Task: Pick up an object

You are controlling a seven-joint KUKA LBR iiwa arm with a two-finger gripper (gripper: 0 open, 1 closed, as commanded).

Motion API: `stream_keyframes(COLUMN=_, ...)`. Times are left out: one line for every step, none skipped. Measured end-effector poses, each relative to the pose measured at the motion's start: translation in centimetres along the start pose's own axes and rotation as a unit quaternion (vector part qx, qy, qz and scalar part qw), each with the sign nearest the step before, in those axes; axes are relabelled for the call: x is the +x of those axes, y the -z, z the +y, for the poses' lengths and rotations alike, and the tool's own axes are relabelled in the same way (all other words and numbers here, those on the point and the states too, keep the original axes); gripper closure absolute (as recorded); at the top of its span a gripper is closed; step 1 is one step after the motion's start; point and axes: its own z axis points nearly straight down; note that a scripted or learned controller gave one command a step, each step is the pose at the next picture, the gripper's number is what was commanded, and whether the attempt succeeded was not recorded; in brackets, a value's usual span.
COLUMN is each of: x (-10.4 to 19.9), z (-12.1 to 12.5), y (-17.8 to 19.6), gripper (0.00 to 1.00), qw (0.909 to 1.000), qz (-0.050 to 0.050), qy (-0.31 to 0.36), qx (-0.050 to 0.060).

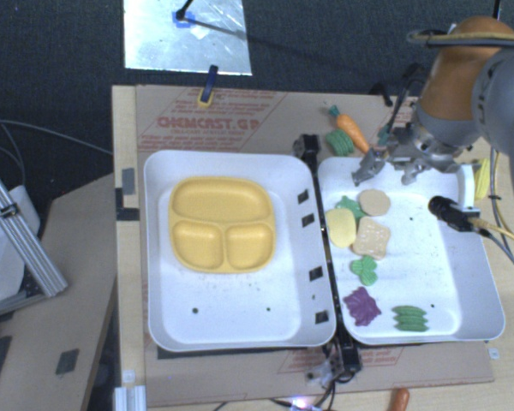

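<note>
Camera view: gripper (389,168) hangs over the right bin's (475,268) far edge, fingers spread, nothing between them. Toys lie in that bin's left half: tan disc (375,202), yellow piece (341,227), cracker (372,239), purple piece (361,305), green pods (410,318). Left bin (158,229) bears a yellow tray (222,223).

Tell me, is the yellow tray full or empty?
Empty. The yellow tray in the left bin shows three bare compartments.

Cardboard-topped bench (240,114) with two white bins (158,255), toy carrot (349,127) beside them.
</note>
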Motion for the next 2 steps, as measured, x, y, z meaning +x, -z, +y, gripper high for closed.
stream_keyframes(x=-1.5, z=-6.4, y=-9.1, gripper=0.00, qw=1.0000, qz=0.001, qy=-0.002, qx=0.006)
stream_keyframes(x=-1.4, z=-5.9, y=-7.4, gripper=1.00, qw=1.0000, qz=0.000, qy=-0.001, qx=-0.001)
